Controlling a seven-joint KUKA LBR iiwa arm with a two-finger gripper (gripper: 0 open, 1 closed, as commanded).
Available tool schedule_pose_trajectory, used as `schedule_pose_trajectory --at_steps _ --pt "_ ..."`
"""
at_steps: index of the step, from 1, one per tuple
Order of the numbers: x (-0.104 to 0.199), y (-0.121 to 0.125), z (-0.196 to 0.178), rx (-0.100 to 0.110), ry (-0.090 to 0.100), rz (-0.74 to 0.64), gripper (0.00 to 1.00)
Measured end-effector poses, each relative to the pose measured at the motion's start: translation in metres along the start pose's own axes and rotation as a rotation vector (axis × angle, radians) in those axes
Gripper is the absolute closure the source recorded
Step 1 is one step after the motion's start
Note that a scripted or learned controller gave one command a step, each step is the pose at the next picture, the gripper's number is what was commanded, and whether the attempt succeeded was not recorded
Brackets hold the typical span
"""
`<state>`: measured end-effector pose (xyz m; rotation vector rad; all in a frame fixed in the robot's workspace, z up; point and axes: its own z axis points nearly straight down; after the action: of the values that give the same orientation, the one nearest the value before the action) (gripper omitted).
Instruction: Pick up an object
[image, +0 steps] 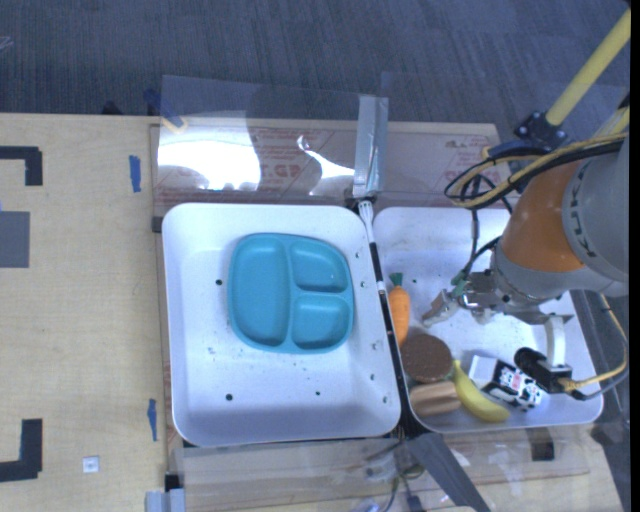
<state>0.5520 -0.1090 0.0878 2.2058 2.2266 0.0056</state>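
Left bin (190, 300): a blue divided plate (292, 292) lies flat near the middle, well apart from everything else. Right bin (430, 225): a carrot (399, 312) lies along the divider wall, with a brown round disc (425, 356) just below it, then a banana (472, 395) and a small black-and-white item (515, 383) toward the near edge; all are likely pick candidates, crowded at that side. The tool (447, 303) hangs low in this bin, just right of the carrot, nothing between its tips, which appear slightly parted; probably lining up on a grasp. The worktop (70, 330) is pale wood with black and blue tape marks; grey carpet lies beyond.
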Motion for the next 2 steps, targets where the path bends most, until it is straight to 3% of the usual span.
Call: schedule_pose_trajectory --at_steps 1,2 --pt "0.025 0.02 -0.103 -0.005 0.003 0.066 0.0" --pt "0.066 0.031 -0.096 0.006 0.003 0.056 0.0"
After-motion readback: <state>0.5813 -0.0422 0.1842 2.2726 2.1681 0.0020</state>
